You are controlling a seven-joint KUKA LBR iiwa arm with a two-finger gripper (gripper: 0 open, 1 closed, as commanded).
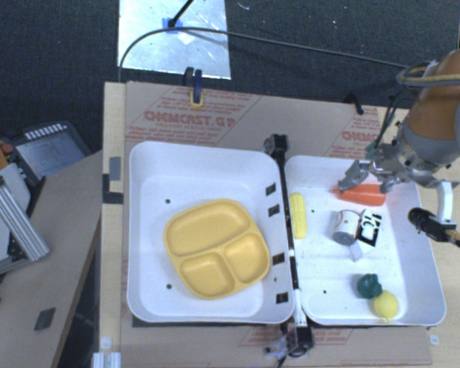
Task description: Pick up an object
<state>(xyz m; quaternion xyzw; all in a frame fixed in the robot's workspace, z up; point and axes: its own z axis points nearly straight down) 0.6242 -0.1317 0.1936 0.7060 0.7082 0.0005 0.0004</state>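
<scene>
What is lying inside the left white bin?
A yellow divided plate with three compartments lies inside the left bin. The bin floor under the plate is covered.

The right bin [411, 250] has open floor at its centre and lower left. The gripper [373, 173] crowds the orange carrot [362, 195] at the far wall; the cup [345, 226] stands mid-bin.

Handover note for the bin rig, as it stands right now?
Gripper: low over the far end of the right bin, at the orange carrot; grip unconfirmed, nothing seen lifted.
Right bin also has: corn cob, grey and black-white item, green piece, lemon.
Left bin: yellow divided tray.
Done: approach to the carrot.
Left: close on it, lift, confirm hold.
</scene>
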